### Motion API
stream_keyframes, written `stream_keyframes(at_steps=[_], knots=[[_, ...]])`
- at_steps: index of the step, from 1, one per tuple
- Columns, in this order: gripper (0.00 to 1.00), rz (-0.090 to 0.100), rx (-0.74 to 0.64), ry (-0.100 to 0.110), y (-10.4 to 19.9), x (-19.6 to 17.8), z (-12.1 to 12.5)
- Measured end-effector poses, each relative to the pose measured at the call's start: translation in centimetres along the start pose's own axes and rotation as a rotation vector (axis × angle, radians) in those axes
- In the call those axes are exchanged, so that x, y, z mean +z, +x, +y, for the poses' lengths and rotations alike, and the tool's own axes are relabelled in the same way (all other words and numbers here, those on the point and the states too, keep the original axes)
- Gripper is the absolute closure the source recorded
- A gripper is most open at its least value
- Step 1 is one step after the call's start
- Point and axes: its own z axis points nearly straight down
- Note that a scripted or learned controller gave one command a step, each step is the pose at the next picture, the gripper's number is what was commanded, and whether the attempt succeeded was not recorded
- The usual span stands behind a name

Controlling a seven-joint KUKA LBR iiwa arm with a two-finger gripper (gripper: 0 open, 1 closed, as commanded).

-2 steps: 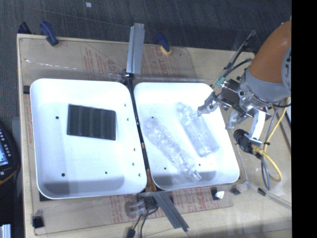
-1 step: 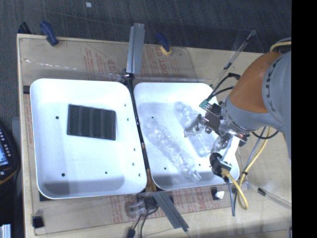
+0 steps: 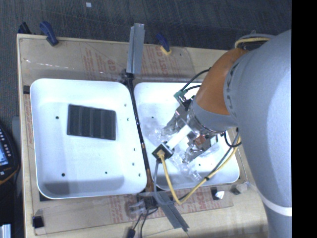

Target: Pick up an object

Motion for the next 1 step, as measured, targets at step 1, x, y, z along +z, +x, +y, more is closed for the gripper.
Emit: stream_keyframes(at_steps=[1], knots=[[0.00, 0.001, -0.254, -0.001, -2.02, -5.33, 5.80]])
